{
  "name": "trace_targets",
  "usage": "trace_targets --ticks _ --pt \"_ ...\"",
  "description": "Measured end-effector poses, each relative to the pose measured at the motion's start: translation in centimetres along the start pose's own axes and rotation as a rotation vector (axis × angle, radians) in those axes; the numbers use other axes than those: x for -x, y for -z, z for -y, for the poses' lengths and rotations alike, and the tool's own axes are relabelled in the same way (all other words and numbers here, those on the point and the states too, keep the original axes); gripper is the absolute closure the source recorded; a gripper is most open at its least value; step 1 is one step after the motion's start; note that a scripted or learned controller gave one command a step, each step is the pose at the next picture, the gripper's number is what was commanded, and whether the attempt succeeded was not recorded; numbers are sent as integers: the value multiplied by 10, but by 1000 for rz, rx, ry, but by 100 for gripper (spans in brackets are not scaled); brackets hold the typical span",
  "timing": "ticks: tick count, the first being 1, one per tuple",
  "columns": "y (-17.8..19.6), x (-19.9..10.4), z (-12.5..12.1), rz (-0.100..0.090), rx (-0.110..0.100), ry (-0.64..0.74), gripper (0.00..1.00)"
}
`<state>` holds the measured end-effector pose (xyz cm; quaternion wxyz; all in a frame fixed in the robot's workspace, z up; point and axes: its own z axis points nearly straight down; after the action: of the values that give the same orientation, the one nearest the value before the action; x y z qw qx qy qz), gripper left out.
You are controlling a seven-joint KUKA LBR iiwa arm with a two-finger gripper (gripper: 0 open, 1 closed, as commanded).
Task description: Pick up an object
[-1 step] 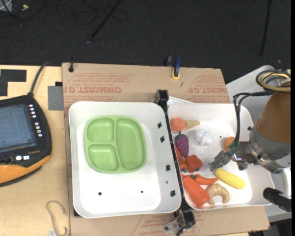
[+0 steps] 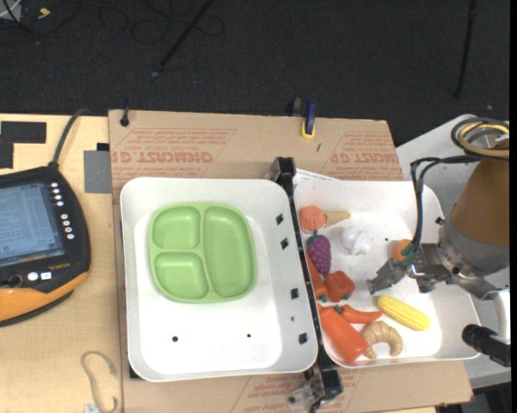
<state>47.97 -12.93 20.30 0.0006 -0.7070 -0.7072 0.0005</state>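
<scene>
The right bin (image 2: 430,198) holds several toy foods. A yellow corn cob (image 2: 403,311) lies toward its front, with a tan croissant (image 2: 384,338) just in front of it. An orange carrot (image 2: 345,335), a red chili (image 2: 359,314) and a red pepper (image 2: 338,283) lie along the left side. Purple grapes (image 2: 319,252), an ice-cream cone (image 2: 321,218) and a white crumpled piece (image 2: 354,239) are farther back. My gripper (image 2: 406,280) hangs just behind the corn, open, with nothing between its fingers. A small orange item (image 2: 401,249) sits right behind the gripper.
The left bin (image 2: 138,317) holds a green divided plate (image 2: 202,252). A black divider (image 2: 299,274) runs between the bins. A teach pendant (image 2: 26,239) lies on the bench at far left. Cardboard (image 2: 241,149) lies under both bins.
</scene>
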Motion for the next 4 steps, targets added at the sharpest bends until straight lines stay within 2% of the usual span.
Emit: trace_targets --ticks 1,2,3,4 --pt "-57 6 6 -3 -5 1 0" --pt "-105 4 4 -3 3 2 0" --pt "-94 7 4 -3 3 -7 100" --pt "-49 16 2 0 1 -4 100"
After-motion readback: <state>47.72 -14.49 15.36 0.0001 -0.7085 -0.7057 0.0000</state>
